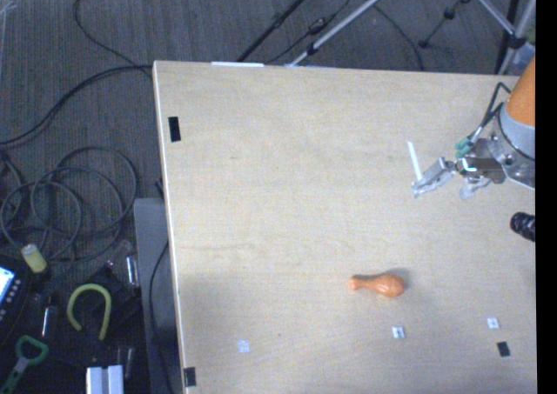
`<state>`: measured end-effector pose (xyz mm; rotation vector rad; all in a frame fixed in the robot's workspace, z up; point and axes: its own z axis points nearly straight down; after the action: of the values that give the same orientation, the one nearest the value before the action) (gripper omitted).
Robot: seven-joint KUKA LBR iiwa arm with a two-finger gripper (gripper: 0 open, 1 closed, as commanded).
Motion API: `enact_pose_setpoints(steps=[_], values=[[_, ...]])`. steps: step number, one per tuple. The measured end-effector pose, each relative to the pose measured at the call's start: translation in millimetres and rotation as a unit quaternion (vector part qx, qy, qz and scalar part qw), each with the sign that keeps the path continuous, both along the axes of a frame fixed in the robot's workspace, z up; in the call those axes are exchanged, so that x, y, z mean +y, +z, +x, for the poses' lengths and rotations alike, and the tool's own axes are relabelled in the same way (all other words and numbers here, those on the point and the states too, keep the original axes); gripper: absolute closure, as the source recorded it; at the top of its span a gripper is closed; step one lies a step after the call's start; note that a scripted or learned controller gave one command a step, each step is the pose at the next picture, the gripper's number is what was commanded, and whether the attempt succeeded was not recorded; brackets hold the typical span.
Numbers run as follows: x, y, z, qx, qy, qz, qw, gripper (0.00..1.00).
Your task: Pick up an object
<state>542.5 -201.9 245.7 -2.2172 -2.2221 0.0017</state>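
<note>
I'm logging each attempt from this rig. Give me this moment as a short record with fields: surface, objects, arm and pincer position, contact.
surface: pale wooden bench top
object: small orange pear-shaped toy, lying on its side in the lower middle
arm: grey arm with orange band, entering from the right
pincer: pincer at the right, above the toy
other: thin white stick beside the pincer tip
contact: pincer apart from the toy
</note>
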Motion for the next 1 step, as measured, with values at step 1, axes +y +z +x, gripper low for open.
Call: enact_pose_setpoints(steps=[1], values=[[-21.0, -80.4, 62.6, 0.000, -0.009, -0.0020, 1.0000, 0.00]])
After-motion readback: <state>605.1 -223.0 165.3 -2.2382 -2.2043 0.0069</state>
